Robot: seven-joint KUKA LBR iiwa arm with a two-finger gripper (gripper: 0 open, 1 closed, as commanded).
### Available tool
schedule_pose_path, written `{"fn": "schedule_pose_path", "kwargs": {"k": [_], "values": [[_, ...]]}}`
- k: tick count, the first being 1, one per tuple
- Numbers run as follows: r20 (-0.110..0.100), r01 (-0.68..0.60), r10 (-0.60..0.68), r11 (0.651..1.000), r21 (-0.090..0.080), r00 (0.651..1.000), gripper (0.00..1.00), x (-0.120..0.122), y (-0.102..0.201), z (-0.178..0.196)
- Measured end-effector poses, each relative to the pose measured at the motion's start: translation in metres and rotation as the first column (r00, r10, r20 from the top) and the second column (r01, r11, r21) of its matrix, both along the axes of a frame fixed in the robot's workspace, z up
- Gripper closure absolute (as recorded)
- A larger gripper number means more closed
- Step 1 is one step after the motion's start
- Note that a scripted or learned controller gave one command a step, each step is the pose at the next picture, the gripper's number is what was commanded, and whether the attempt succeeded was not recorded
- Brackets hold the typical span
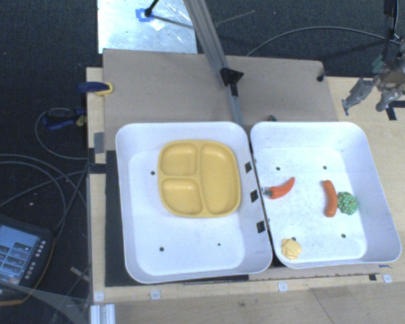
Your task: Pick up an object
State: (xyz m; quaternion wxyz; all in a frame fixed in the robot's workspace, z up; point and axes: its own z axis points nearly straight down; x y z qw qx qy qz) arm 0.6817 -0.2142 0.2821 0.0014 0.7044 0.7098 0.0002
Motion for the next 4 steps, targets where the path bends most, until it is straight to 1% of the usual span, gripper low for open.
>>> {"fn": "schedule_pose_path", "kwargs": {"k": [1,2,4], "values": [[-0.001,-0.001,0.001,1.000,-0.001,1.000,0.00,0.000,0.000,0.000],[-0.002,0.001,-0.001,1.000,0.000,1.000,0.00,-0.001,0.000,-0.041],[-0.003,-0.001,0.001,1.000,0.000,1.000,0.00,0.010,-0.002,-0.126]]}}
